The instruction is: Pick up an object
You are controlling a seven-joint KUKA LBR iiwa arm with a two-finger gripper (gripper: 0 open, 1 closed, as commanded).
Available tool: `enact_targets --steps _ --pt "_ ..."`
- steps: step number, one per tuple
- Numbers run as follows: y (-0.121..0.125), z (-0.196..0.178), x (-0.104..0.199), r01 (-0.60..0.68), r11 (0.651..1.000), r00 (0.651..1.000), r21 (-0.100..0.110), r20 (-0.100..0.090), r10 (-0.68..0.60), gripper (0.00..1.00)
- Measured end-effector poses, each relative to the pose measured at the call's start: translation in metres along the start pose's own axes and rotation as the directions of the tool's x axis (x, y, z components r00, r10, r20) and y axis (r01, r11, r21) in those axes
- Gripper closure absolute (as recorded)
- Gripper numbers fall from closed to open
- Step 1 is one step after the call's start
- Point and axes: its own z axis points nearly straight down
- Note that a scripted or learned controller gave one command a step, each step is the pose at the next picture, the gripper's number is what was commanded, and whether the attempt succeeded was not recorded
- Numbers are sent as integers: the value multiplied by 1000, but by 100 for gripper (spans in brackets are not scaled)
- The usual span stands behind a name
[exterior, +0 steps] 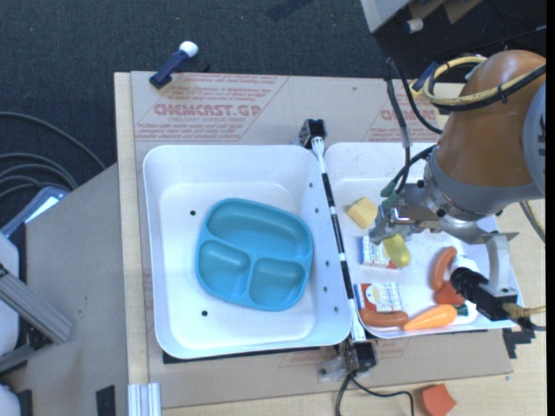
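The right white bin (pixel 347 159) holds several toy foods. A yellow cheese wedge (pixel 362 212) lies near its left wall. A yellow-green fruit (pixel 397 251) rests on a small printed packet (pixel 374 252). To the right are a red sausage (pixel 443 265) and an orange carrot (pixel 431 318). A second packet (pixel 381 296) and a hot dog (pixel 381 318) lie at the front. My gripper (pixel 392 221) hangs low over the bin, just above the yellow-green fruit and right of the cheese. Nothing shows held in it.
The left white bin (pixel 165 189) carries a blue divided plate (pixel 253 254). A blue and white marker (pixel 173 63) lies on the bench beyond the bins. An orange block (pixel 436 399) sits at the bench's front edge.
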Motion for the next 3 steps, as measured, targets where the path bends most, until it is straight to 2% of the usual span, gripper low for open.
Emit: enact_targets --steps 1,2,3 --pt "0 32 69 0 1000 1000 3 -1 0 100" --pt "0 12 110 1 1000 1000 0 0 -1 100" --pt "24 -29 59 -1 1000 1000 -1 0 1 100"
